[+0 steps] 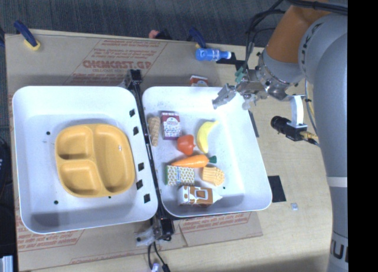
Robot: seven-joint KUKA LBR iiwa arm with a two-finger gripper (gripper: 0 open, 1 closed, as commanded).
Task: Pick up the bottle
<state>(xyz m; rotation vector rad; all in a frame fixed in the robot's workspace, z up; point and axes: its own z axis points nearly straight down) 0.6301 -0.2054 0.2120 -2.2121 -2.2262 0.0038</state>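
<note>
A small blue bottle (208,55) with a pale cap lies on its side on the cardboard behind the right bin (260,170), outside its far rim. My gripper (234,99) hangs over the right bin's far right corner, a short way in front of and to the right of the bottle. Its two grey fingers (222,96) are spread open with nothing between them.
The right bin holds a banana (204,136), tomato (185,143), carrot (190,161), red box (170,125), wafer (154,130), patterned box (180,175), yellow waffle (213,175) and small carton (198,195). A yellow divided plate (94,159) sits in the left bin (29,111). Blue clamps (198,38) grip the board's far edge.
</note>
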